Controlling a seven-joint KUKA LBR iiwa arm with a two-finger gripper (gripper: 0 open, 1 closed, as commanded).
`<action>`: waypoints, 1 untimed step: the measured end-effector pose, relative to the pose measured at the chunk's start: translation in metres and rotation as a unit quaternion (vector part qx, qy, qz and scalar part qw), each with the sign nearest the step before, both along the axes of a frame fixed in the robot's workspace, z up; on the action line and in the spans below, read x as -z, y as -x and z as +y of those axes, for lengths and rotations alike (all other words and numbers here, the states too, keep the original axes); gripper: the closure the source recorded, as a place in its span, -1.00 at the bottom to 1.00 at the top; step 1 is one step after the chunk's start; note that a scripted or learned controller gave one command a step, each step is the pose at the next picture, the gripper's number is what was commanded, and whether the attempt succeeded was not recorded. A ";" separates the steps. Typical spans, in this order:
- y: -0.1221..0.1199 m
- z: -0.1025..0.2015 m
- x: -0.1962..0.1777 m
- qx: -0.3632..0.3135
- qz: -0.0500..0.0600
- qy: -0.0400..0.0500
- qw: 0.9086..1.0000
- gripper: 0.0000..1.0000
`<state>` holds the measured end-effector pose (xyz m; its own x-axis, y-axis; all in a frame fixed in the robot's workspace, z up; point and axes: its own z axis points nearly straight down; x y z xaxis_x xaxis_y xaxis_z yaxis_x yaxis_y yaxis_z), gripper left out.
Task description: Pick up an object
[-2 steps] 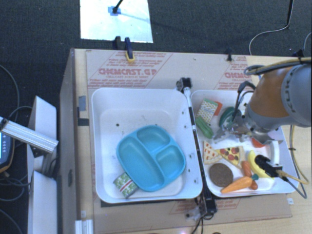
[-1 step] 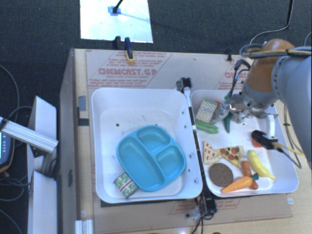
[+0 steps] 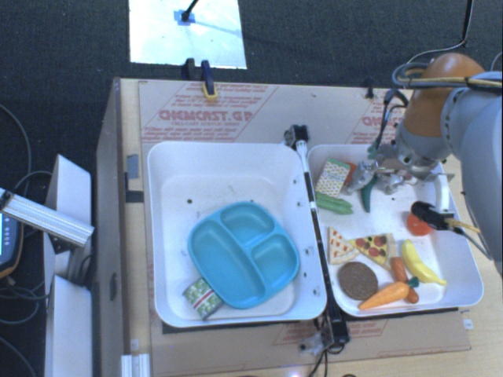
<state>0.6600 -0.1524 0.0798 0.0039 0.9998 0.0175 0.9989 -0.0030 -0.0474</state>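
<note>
Hovering over the far end of the right bin (image 3: 464, 289), our gripper (image 3: 369, 175) has its fingers spread, holding nothing; we judge the green pepper (image 3: 366, 196) the nearest target, just below the fingertips, its long axis running toward us.

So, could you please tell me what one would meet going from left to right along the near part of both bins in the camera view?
Small green-and-red packet → blue divided plate → brown round cookie → carrot → banana.
</note>
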 end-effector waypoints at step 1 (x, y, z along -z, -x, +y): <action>-0.003 0.028 -0.001 -0.004 -0.012 0.009 1.000 -1.00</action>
